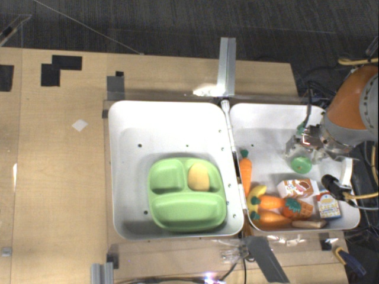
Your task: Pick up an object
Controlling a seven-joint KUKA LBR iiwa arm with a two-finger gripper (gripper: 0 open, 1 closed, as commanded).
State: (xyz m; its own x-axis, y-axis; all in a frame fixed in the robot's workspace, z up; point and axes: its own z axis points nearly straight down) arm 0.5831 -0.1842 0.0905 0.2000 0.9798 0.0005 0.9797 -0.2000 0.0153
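Observation:
My gripper [303, 149] hangs over the right part of the right bin [266, 129], reaching in from the right. A small round green thing [302, 165] sits directly under it, touching or nearly touching the gripper's tip. Whether it is held cannot be told from this view. Along the bin's front lie an orange carrot [244, 173], a yellow piece [257, 191], two orange toy foods [271, 203], a red-orange berry-like piece [294, 207], a white and red carton [295, 187] and a small box [327, 206].
The left bin [136, 129] holds a green divided plate [185, 209] with a yellow rounded fruit [199, 177] in its upper right compartment. A metal post [227, 64] stands behind the seam between the bins. The back of the right bin is bare.

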